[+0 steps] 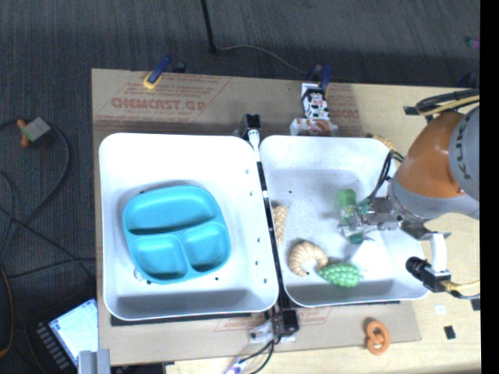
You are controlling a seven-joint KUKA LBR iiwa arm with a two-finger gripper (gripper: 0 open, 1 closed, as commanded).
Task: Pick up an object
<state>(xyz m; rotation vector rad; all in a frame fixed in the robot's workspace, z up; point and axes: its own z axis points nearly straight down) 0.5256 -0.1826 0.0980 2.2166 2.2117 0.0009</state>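
Two shallow white bins (pixel 257 162) sit on a brown cardboard-topped bench. One blue plastic divided tray (pixel 175 232) lies in the left bin; the right holds one green bumpy toy (pixel 341 273), one tan croissant-shaped toy (pixel 306 256) and one green cylinder (pixel 346 202), beside the gripper (pixel 355 228); finger state unclear.

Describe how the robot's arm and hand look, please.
The arm is grey and rounded, with a wide orange band above the wrist. Black cables run along it near the bin's edge. The hand is small, metallic grey with dark parts, at the end of the arm over the right bin.
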